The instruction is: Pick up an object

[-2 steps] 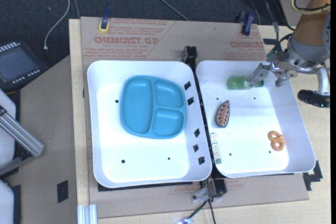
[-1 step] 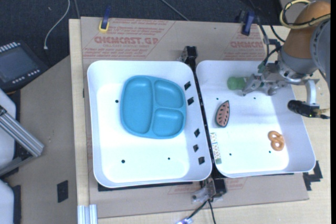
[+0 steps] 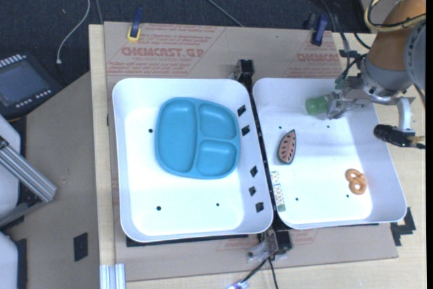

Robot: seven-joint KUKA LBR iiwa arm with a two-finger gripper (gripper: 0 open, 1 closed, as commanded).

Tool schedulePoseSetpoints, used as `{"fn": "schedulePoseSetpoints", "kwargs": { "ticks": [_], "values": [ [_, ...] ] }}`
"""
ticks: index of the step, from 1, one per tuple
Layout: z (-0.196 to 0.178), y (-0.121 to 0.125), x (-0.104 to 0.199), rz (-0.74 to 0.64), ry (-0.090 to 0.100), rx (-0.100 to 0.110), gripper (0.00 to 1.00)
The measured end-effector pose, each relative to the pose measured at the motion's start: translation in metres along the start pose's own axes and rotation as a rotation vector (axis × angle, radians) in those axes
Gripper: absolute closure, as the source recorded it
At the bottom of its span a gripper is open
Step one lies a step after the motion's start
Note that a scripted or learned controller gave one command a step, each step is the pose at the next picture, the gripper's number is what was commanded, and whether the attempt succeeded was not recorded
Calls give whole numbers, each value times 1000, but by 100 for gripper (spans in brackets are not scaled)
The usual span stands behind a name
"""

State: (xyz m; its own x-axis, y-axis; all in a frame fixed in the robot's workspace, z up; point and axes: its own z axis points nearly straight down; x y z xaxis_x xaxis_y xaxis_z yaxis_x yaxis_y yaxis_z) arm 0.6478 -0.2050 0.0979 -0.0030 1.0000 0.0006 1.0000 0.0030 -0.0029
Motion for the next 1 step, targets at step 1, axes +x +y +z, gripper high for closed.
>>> {"fn": "schedulePoseSetpoints", "kwargs": {
  "ticks": [1],
  "values": [
    [-63, 0, -6, 3, -3, -10, 100]
  ]
}}
